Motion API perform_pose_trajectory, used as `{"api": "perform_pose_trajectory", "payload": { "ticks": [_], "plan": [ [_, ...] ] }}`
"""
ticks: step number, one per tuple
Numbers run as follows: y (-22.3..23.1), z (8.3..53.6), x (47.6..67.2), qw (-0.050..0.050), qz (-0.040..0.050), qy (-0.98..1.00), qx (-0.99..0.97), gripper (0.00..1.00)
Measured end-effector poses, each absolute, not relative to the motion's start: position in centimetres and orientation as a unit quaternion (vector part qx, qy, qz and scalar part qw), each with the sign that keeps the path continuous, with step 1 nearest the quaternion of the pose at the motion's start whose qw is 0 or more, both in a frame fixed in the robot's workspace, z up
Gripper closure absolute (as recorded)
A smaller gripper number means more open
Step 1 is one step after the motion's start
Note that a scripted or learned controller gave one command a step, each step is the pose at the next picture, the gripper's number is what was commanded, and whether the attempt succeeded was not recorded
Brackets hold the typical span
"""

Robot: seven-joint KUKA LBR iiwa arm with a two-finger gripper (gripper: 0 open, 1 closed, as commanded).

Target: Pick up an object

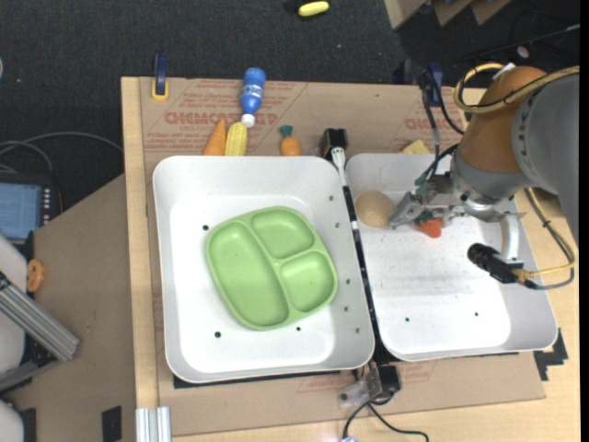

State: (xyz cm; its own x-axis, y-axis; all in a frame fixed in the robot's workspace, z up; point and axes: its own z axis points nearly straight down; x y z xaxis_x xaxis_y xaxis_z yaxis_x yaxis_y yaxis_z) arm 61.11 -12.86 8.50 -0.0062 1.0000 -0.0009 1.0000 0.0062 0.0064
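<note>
The right bin (497,325) holds a tan rounded object (374,209) and a small red-orange object (431,228); the left bin (184,265), off to the gripper's left, holds a green divided plate (270,267). The arm (515,136) reaches in from the right, its wrist bent low over the right bin's upper part. The gripper (425,212) hangs just above the red-orange object, which lies directly beneath it, touching or nearly so. The tan object sits just left of the gripper. Whether anything is gripped cannot be told.
</note>
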Motion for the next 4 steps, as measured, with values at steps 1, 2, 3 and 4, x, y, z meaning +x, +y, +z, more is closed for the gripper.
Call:
{"api": "perform_pose_trajectory", "payload": {
  "ticks": [1, 2, 3, 4],
  "plan": [
    [-18.6, 8.5, 62.0, 0.003, 0.0005, 0.706, 0.708, 0.0],
    [-18.4, 9.6, 62.0, 0.003, 0.0007, 0.707, 0.707, 1.0],
    [-10.4, 8.4, 66.8, -0.001, 0.0002, 0.71, 0.704, 1.0],
    [-3.8, 19.1, 63.6, 0.002, 0.0034, 0.709, 0.705, 1.0]
  ]
}}
